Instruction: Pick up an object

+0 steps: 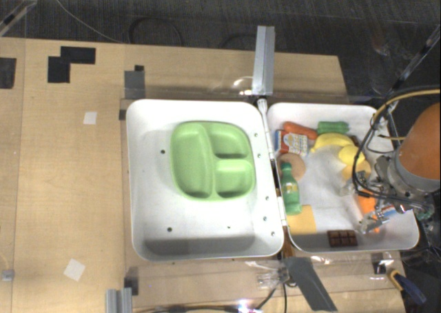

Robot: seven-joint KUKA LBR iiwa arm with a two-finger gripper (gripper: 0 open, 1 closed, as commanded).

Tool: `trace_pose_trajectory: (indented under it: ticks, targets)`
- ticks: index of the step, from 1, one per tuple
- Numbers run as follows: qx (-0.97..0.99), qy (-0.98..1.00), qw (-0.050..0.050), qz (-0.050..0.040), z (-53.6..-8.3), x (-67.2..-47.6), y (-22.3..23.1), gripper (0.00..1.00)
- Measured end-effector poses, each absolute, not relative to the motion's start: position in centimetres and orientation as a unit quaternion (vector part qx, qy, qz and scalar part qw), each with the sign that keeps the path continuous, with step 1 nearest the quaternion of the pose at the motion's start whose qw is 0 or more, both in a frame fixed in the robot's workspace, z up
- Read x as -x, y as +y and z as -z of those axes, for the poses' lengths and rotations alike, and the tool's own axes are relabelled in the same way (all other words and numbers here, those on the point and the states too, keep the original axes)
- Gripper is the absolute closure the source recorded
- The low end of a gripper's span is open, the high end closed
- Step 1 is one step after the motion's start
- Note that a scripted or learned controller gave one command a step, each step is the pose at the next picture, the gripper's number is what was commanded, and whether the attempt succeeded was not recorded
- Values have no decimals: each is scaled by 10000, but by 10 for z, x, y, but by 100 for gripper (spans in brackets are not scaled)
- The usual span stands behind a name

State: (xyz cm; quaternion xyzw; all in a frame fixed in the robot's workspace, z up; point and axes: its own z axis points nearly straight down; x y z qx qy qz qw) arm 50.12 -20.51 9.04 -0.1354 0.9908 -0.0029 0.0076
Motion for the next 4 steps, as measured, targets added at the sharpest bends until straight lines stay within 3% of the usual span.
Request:
trace_pose_trajectory:
  ticks: [4]
  targets:
    - [1278, 9918, 82, 27, -90, -501, -206, 0]
